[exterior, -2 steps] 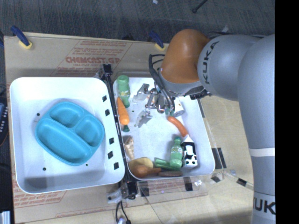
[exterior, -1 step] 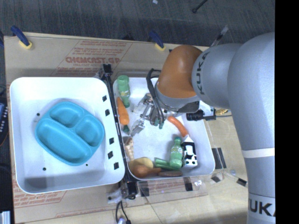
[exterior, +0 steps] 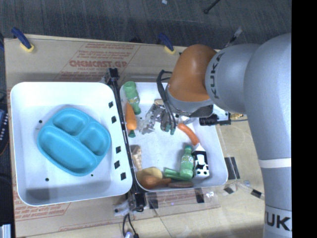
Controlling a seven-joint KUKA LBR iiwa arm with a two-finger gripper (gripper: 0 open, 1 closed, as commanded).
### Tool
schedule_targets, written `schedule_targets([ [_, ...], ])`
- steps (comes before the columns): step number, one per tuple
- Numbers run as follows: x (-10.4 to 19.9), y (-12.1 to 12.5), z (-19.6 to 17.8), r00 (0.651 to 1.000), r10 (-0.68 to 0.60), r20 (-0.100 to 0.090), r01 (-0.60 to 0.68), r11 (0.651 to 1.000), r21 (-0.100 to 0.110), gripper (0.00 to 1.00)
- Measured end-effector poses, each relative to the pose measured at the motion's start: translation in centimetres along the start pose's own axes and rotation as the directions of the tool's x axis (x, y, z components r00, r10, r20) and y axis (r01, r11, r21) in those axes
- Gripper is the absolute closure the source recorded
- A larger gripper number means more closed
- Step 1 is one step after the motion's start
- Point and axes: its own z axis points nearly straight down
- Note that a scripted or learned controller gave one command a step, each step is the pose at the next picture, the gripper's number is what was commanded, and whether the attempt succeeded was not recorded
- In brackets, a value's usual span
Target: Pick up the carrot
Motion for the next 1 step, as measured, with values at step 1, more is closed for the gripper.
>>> schedule_targets([
  [1,0.52,9.73,-9.38,0.983,0.185,0.006,-0.185,0.983,-0.007,1.0],
])
